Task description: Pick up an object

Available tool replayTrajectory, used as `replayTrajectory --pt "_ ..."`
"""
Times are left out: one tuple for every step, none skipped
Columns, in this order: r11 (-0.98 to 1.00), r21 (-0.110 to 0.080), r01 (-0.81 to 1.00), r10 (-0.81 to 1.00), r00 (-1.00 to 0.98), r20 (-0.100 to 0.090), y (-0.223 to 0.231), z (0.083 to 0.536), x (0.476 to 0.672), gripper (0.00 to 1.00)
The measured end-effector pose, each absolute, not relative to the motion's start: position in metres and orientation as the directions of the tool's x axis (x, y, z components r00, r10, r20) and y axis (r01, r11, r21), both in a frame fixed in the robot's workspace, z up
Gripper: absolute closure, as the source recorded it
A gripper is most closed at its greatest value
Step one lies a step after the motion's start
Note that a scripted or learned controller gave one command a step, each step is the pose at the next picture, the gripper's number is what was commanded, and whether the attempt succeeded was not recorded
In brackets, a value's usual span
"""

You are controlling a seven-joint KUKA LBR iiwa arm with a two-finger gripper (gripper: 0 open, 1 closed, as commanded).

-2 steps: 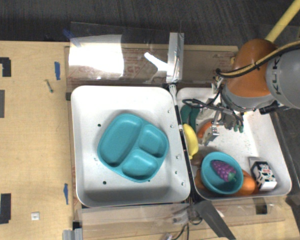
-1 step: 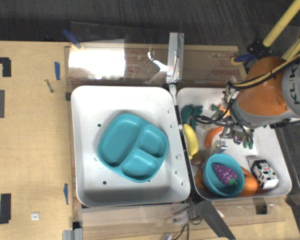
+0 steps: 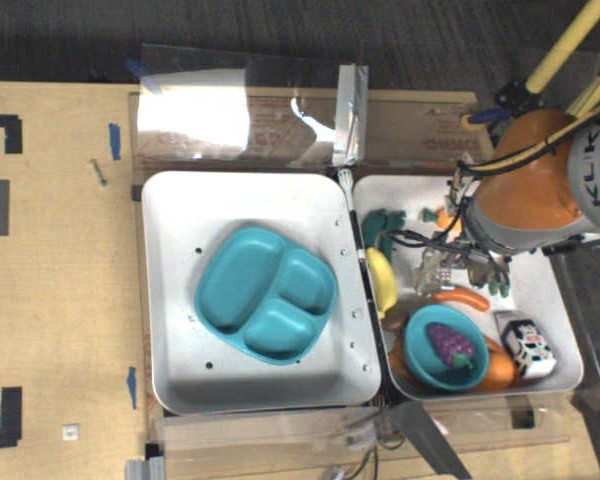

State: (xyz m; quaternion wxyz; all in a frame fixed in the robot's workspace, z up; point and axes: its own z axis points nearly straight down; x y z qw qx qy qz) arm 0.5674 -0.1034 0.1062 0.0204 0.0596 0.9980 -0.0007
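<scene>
My gripper (image 3: 458,268) hangs low over the middle of the right bin (image 3: 565,298), under the orange band of the arm (image 3: 525,178). Its fingers are lost among cables and toys. Just below it lies an orange carrot-like toy (image 3: 462,297). A blue bowl (image 3: 445,345) holding purple grapes (image 3: 454,345) sits in front of that. A yellow banana (image 3: 382,279) lies along the bin's left wall, with a teal toy (image 3: 380,224) behind it. A black and white cow-patterned box (image 3: 528,346) rests at the front right, next to an orange fruit (image 3: 498,367).
The left bin (image 3: 180,208) holds a teal divided plate (image 3: 267,293) in its middle. A clear plastic divider (image 3: 348,118) stands behind the bins. Yellow poles (image 3: 570,33) and cables crowd the upper right.
</scene>
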Motion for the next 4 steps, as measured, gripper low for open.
replayTrajectory --pt "0.933 0.014 0.358 0.359 -0.932 -0.053 -0.101 0.097 0.535 1.00" --pt "0.910 0.007 0.414 0.414 -0.910 -0.014 -0.064 0.205 0.590 1.00" --pt "0.934 -0.001 0.358 0.358 -0.934 0.002 -0.093 0.133 0.507 1.00" --pt "0.866 0.005 0.499 0.499 -0.866 -0.016 -0.096 0.093 0.520 1.00"
